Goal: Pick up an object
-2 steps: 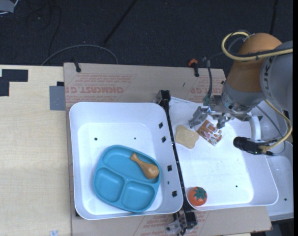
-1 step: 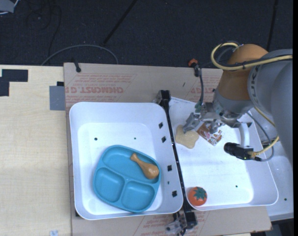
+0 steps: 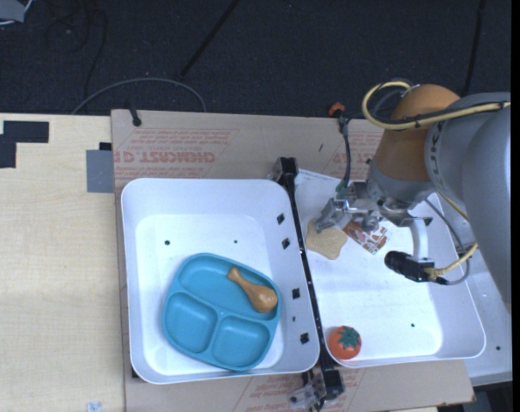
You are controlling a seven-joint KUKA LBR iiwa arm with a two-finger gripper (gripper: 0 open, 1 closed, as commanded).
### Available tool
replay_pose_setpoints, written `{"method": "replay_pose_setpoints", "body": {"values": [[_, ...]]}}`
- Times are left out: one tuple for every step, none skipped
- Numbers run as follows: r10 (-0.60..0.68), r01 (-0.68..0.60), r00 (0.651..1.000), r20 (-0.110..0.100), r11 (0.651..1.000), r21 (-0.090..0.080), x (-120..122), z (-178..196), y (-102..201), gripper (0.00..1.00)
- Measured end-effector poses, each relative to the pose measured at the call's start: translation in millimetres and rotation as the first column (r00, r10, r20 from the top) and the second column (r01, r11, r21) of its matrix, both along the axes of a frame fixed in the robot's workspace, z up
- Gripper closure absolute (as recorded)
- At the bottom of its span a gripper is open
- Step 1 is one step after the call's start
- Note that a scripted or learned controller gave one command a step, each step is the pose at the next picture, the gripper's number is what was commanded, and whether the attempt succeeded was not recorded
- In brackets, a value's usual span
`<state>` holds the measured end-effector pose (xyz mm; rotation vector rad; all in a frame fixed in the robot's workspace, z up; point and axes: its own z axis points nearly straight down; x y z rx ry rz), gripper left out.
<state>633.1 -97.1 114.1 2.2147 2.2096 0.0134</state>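
Hovering over the right bin (image 3: 414, 333), the gripper (image 3: 333, 217) sits just above a tan bread slice (image 3: 326, 244); its grip I can't make out.

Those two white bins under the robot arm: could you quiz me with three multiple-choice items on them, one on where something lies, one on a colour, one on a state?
1. Where does the toy chicken drumstick lie?
A. on the blue divided plate in the left bin
B. in the right bin
C. on the wooden bench

2. What colour is the small round toy tomato at the right bin's near-left corner?
A. purple
B. orange-red with a green top
C. black

3. How does the arm stand?
A. parked over the left bin
B. raised outside both bins
C. reaching down into the right bin

Answers: 1 A, the drumstick rests across the plate's upper compartment. 2 B, its body is orange-red under a green cap. 3 C, the gripper sits low by a tan slice near that bin's far-left side.
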Motion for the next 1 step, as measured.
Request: {"method": "replay_pose_setpoints", "body": {"values": [[-0.004,0.004,1.000,-0.004,1.000,-0.003,-1.0,8.4,-2.7,1.00]]}}
